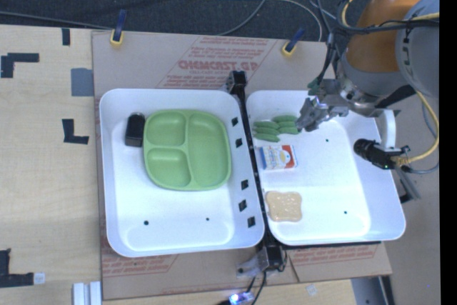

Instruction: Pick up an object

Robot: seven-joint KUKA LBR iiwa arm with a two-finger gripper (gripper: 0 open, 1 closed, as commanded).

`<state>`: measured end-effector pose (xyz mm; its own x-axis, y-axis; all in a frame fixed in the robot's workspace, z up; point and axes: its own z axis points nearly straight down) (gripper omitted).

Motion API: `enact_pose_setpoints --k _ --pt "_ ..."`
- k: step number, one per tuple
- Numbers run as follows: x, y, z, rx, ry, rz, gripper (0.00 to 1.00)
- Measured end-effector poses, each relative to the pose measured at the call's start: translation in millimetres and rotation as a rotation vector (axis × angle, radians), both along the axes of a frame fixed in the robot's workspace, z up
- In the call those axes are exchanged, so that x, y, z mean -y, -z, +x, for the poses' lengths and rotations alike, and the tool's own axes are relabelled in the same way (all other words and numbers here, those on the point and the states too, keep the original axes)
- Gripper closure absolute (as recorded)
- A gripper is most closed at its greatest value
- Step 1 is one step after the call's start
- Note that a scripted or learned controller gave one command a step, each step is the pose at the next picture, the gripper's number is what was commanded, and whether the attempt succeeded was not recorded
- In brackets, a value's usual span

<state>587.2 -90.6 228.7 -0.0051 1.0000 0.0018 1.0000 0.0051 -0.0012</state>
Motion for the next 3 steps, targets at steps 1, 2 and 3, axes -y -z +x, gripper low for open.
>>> enact_pose_setpoints --k 1,2,3 --pt "-57.9 0.6 -23.0 -0.002 -0.001 0.000 1.00" --pt "-108.4 10.3 -43.6 -0.003 0.000 0.000 1.00" --pt "-153.8 1.9 -54.9 -0.001 -0.001 0.000 1.00"
